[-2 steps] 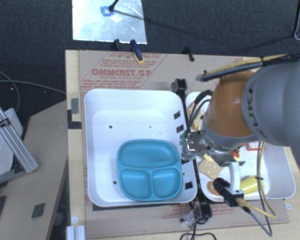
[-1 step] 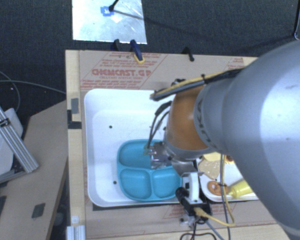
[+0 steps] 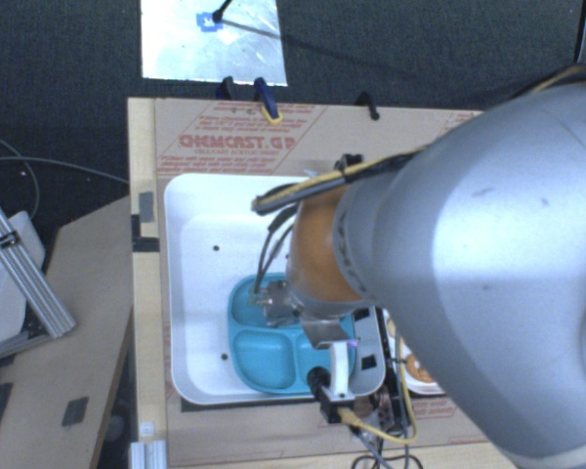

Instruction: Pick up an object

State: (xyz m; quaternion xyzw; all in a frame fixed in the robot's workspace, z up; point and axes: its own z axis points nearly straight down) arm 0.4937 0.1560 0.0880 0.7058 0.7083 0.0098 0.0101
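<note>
A light blue divided plastic tray [image 3: 264, 355] lies in the near right part of the left white bin [image 3: 200, 252]. My arm, grey with an orange band [image 3: 317, 252], reaches in from the right and hangs low over the tray's right side, covering part of it. The wrist hardware with a white block [image 3: 344, 367] sits above the tray's near right corner. A small orange and white object [image 3: 417, 369] peeks out by the arm in the right bin.
The bins rest on a brown cardboard sheet [image 3: 234, 140] with red lettering. A foil-like square [image 3: 210, 27] lies on the dark floor at the back. An aluminium frame [image 3: 24, 281] stands at the left. Cables [image 3: 371, 443] dangle near the front edge.
</note>
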